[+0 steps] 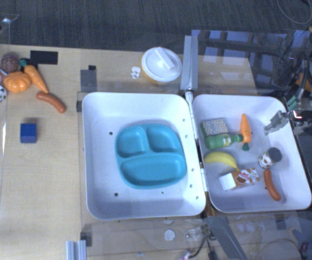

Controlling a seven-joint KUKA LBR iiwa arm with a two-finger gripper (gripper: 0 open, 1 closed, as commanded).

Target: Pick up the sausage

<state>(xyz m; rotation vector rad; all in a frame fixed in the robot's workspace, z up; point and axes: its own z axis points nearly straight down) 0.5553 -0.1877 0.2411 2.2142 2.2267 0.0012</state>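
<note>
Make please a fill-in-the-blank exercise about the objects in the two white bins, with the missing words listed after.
1. The blue divided plate lies in the ____ bin.
2. In the right bin, the sausage lies near the ____ corner as the camera sees it.
3. The green bottle lies just above the ____.
4. The gripper hovers over the ____ bin.

Missing words: left; lower right; banana; right

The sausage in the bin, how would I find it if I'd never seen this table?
Find the right-hand white bin, the one crowded with toy food. Look along its near right side, just below a small round brown and white toy. The sausage is the thin reddish-orange stick there, smooth, with no green top like the carrot.
</note>
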